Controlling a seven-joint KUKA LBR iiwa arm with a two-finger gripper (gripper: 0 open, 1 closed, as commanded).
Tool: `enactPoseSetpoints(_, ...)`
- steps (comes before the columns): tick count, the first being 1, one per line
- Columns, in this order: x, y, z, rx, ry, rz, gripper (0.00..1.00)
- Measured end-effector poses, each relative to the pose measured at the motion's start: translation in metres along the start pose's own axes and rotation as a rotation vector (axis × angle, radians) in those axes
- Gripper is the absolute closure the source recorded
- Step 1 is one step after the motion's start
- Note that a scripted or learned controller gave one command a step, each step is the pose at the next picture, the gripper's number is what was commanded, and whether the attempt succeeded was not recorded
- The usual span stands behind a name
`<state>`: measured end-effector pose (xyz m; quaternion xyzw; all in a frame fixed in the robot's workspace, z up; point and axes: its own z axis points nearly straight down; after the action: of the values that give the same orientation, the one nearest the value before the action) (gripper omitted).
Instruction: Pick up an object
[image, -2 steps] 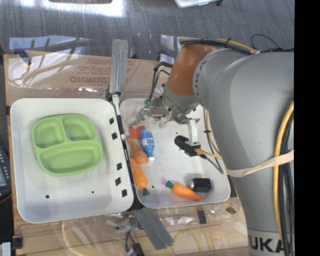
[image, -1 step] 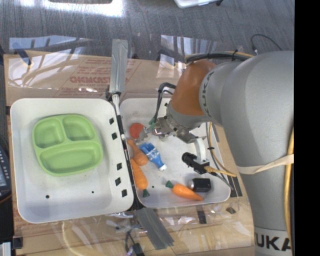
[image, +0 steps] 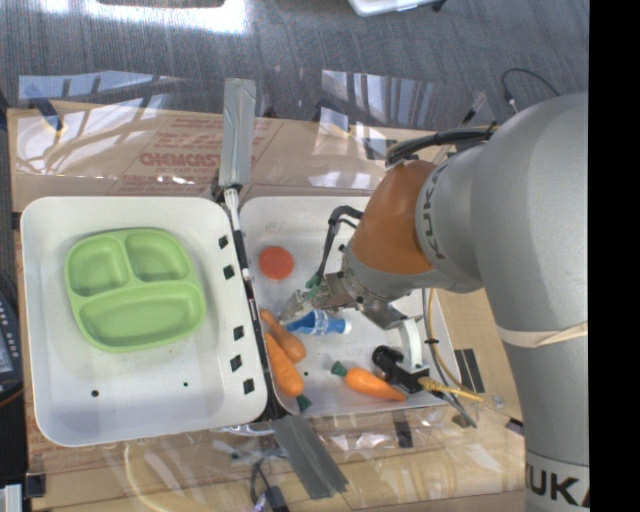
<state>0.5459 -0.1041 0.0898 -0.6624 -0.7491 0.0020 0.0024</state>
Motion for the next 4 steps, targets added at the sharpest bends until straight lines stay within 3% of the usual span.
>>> enactPoseSetpoints(1, -0.001, 0.0, -0.008, 0.004, 0.001, -0.005, 1.0)
enactPoseSetpoints(2, -0.001, 0.0, -0.008, 0.003, -0.001, -0.004, 0.0)
enactPoseSetpoints(3, -0.018, -0.05, 0.0, -0.001, 0.0, -0.03, 0.0)
enactPoseSetpoints(4, -0.007, -0.042, -0.027, -0.002, 0.0, -0.14, 0.0)
